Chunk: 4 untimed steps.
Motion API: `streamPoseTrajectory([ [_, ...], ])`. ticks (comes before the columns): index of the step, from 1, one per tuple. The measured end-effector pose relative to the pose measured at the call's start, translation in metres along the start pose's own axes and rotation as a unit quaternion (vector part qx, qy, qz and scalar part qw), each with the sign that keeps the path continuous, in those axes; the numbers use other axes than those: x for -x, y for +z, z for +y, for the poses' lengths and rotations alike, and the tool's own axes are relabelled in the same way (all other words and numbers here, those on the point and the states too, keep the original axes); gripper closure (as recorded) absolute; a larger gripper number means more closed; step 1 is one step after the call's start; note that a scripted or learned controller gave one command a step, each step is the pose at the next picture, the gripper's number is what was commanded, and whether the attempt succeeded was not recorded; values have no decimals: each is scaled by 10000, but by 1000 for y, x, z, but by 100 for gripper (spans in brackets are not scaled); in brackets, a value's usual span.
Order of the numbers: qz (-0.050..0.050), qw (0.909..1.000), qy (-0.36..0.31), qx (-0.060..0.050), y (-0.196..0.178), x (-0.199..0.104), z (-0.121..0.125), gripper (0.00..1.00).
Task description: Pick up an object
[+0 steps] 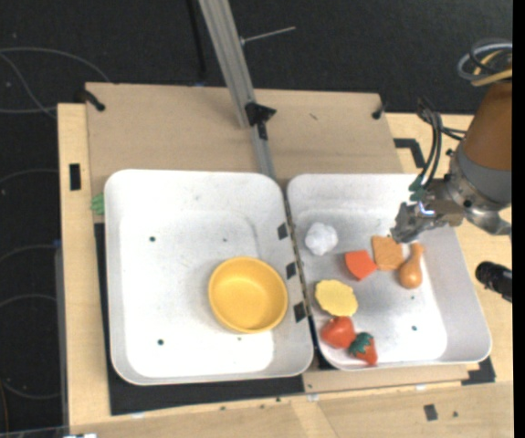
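Six small items sit in the right bin [445, 331]; the gripper [406, 230] hovers just above the tan block [388, 252] there, finger spread impossible to tell from here.

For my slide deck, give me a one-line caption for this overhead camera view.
Gripper poised over toy foods in the right bin; yellow bowl sits in the left bin.
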<state>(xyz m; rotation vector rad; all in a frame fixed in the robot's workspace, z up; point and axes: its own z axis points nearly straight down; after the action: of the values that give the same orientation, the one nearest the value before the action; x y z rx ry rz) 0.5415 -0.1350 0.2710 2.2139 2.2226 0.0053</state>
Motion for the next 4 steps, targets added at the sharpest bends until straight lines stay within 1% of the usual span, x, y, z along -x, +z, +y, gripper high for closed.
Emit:
streamPoseTrajectory([
  [1,0,10000,-12,-21,13,-44,31,100],
  [3,9,10000,-18,-16,4,-140,71,100],
  [4,1,10000,-7,-20,4,-189,95,100],
])
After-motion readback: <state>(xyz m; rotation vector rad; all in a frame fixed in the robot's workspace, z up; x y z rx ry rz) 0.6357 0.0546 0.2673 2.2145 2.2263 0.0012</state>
